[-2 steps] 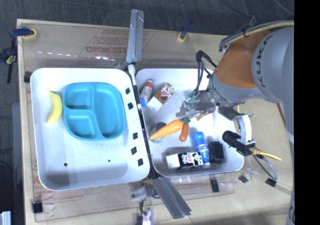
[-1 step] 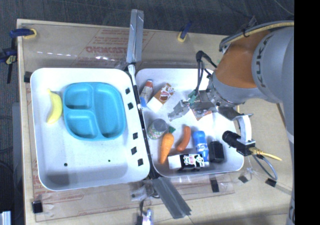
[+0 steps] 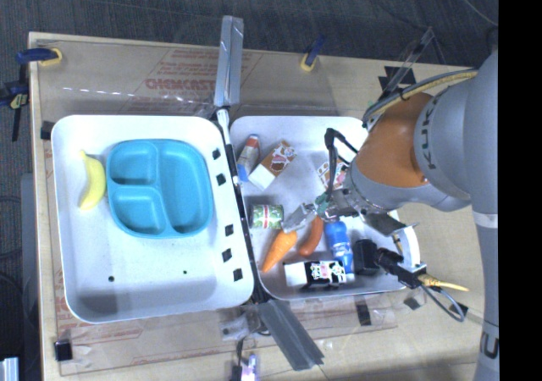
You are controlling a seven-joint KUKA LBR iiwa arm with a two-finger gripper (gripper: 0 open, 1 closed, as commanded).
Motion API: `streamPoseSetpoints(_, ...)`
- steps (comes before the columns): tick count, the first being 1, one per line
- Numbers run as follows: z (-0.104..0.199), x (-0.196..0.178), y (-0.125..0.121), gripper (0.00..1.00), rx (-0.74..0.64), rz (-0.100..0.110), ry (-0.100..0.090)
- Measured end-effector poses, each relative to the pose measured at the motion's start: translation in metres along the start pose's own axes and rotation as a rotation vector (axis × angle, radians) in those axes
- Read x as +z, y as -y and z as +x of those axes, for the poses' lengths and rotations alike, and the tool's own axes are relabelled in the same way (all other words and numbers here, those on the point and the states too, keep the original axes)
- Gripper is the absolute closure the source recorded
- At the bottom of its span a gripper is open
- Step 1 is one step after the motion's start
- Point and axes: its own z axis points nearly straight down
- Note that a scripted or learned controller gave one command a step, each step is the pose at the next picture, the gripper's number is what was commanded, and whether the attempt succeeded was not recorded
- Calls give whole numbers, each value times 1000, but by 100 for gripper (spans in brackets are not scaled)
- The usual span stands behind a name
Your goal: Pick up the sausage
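The sausage [image 3: 311,237], a short reddish-orange link, lies slanted in the middle of the right bin [image 3: 292,129]. An orange carrot [image 3: 278,251] is to its left and a blue bottle [image 3: 339,245] to its right. My gripper [image 3: 310,213] reaches in from the right and sits just over the sausage's upper end. The wrist hides whatever lies beneath it. Nothing is visibly lifted off the bin floor.
The right bin also holds a green can [image 3: 267,217], a black-and-white box [image 3: 320,273], a small bottle [image 3: 248,156], a brown-and-white packet [image 3: 276,159] and a red-and-white wrapper [image 3: 332,173]. In the left bin [image 3: 135,290] are a blue divided tray [image 3: 161,186] and a banana [image 3: 91,180].
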Motion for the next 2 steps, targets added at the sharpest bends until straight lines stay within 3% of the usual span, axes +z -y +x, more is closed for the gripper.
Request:
streamPoseSetpoints(1,-27,-29,11,0,-239,1,-6)
streamPoseSetpoints(2,-10,17,0,0,-254,-17,2)
